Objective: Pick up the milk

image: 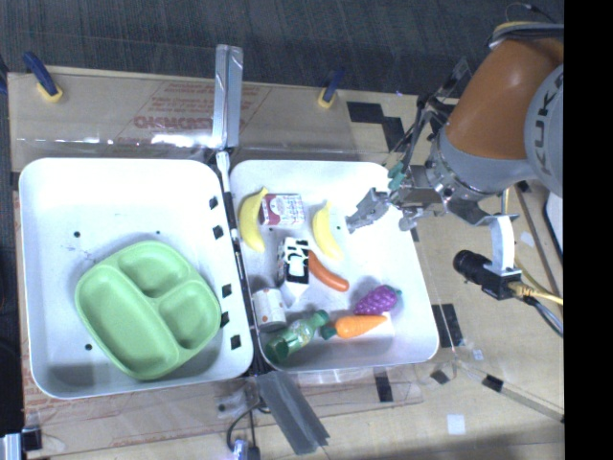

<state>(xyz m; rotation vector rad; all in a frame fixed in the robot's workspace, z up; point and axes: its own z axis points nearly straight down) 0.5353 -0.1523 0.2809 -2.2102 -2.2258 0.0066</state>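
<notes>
gripper [369, 209]: hangs above the right bin's upper right part, beside the second banana, tilted toward the bin's middle; nothing sits between its fingers, and how wide they stand cannot be told from this slant.
arm [498, 103]: reaches in from the right edge, orange band over a grey wrist, held high so the bin stays unobstructed below it.
left bin [38, 209]: holds the green divided plate, well apart from the work.
green divided plate [148, 305]: lies flat across the left bin's lower half, apparently a drop place rather than a target.
right bin [407, 305]: all the small goods are crowded here, so any reach has neighbours to avoid.
milk [296, 261]: small black-and-white carton lying near the bin's middle, likely the task's thing; the sausage touches its right side.
maroon carton [282, 208]: just above the milk, between the two bananas.
bananas [251, 220]: one on the divider side, one [327, 230] nearer the gripper.
sausage [328, 272]: slants from the milk toward the grapes.
carrot [362, 326]: near the front wall.
grapes [376, 300]: just above the carrot.
green bottle [295, 338]: on its side at the front.
can [267, 308]: below the milk.
next move, judged: shift left and down over the milk.
</notes>
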